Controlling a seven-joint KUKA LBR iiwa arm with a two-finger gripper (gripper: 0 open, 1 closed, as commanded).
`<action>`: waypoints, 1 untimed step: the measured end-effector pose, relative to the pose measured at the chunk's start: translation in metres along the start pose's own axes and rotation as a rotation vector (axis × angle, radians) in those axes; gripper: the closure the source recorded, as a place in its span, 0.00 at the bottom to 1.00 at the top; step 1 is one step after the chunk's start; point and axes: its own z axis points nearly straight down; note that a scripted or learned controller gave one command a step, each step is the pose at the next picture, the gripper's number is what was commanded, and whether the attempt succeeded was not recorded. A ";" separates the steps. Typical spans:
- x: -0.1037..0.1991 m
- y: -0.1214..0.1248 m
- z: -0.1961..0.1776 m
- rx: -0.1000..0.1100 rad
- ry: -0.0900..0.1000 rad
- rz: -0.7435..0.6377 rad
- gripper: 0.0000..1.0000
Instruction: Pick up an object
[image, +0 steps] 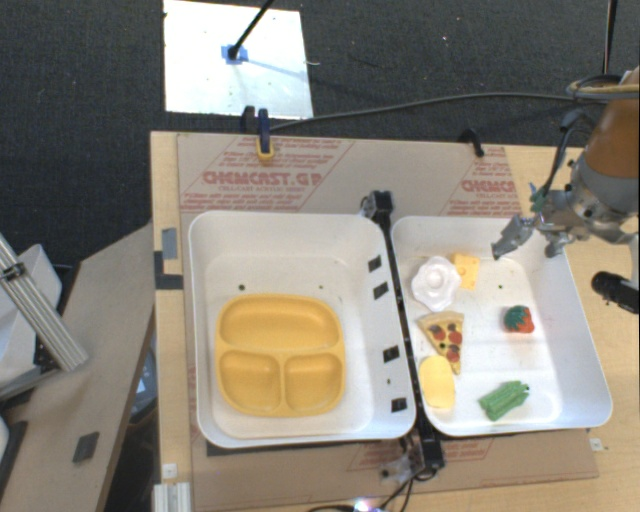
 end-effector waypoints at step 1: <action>0.000 0.003 -0.008 -0.012 -0.002 -0.003 0.00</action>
